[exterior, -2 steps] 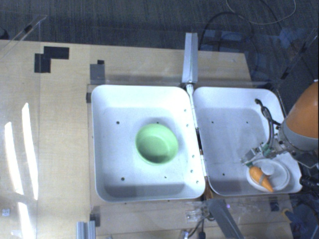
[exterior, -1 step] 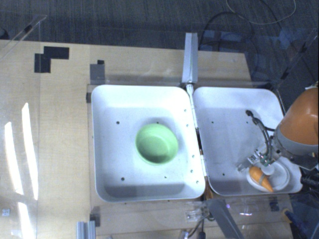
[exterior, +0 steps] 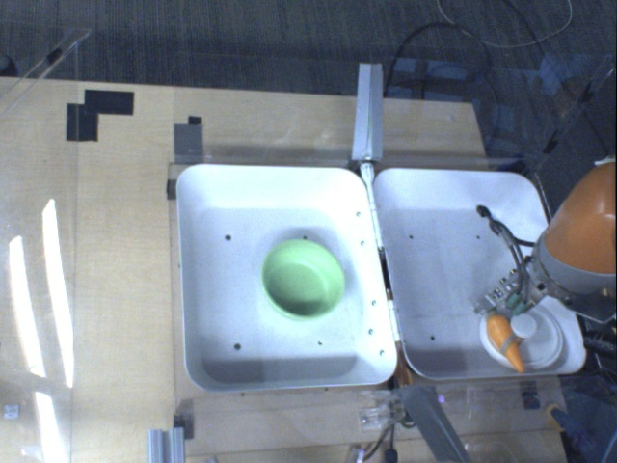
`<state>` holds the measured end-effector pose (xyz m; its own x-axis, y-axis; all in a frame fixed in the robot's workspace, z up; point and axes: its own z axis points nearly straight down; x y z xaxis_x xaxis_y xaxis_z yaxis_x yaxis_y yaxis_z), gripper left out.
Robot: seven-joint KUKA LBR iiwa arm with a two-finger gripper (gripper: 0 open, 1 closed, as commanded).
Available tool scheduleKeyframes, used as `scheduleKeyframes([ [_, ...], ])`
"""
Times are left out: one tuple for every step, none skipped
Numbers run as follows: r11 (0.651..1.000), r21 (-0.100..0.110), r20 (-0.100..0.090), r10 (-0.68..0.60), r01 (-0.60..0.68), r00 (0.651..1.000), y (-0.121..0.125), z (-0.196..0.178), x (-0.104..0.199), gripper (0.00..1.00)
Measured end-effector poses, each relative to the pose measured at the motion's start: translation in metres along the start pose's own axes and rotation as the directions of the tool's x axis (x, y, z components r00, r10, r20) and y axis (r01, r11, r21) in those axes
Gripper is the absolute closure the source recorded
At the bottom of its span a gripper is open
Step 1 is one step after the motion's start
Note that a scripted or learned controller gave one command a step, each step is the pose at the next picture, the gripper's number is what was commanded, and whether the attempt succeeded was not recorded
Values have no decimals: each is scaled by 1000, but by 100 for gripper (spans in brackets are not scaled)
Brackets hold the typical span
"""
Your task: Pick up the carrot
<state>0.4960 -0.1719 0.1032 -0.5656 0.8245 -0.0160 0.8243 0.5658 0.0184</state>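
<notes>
The carrot point(exterior: 502, 340) lies in the near right corner of the right bin point(exterior: 434, 258), resting on a small white plate or dish point(exterior: 549, 350) with a small white round piece just beside it; its tip points toward the near edge. The claw point(exterior: 505, 300) hangs just above the carrot's thick end, at the end of the grey arm point(exterior: 578, 268) with its orange band point(exterior: 590, 215). The claw is small and partly blurred here, so I cannot tell whether it is spread or pressed together, and nothing shows the carrot pinched in it.

To do this step well, the claw should probably come down over the thicker upper half of the carrot rather than the tapering tip, with the grip set across the carrot's width, not along its length. The dish rim and the white piece sit close, so the descent likely needs to be straight and centred to avoid nudging either one or catching the bin wall, which is near on two sides. A slow lift afterwards would show whether the carrot comes away from the dish.

Of the containers, the left bin point(exterior: 222, 258) holds a light green bowl point(exterior: 304, 277) near its middle, which looks empty. Both bins sit side by side on the pale wooden counter point(exterior: 106, 258).
</notes>
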Motion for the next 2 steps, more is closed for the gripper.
scheduleKeyframes([
  [995,9,-10,-99,100,995,51,-86,81,100],
  [995,9,-10,-99,99,995,51,-85,81,0],
])
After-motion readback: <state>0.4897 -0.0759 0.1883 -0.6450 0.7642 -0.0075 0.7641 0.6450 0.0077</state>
